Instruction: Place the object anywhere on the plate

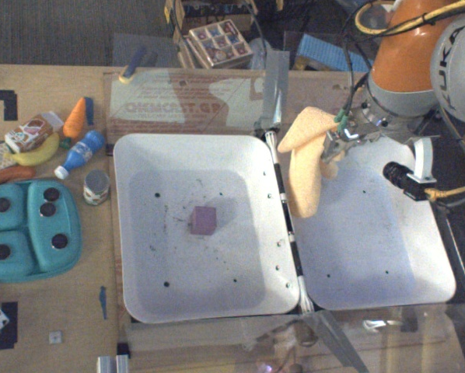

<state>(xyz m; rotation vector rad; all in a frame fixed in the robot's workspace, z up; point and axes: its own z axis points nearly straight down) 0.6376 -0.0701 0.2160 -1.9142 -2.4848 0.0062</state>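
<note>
A pale yellow-orange cloth (304,173) hangs limp over the divider between the two white bins, its upper corner pinched in my gripper (329,151). The gripper is above the back-left corner of the right bin (388,263), below the arm's orange band. In the middle of the left bin (139,177) lies a small purple block (204,220), well to the left of the gripper. A teal divided plate (69,235) with dark dots in its compartments sits on the bench left of both bins.
Toy foods crowd the bench's left edge: a banana (32,154), a carrot (78,117), a blue bottle (80,153) and a small can (96,186). A cardboard sheet (186,103) lies behind the left bin. A black cable fitting (403,179) hangs beside the wrist.
</note>
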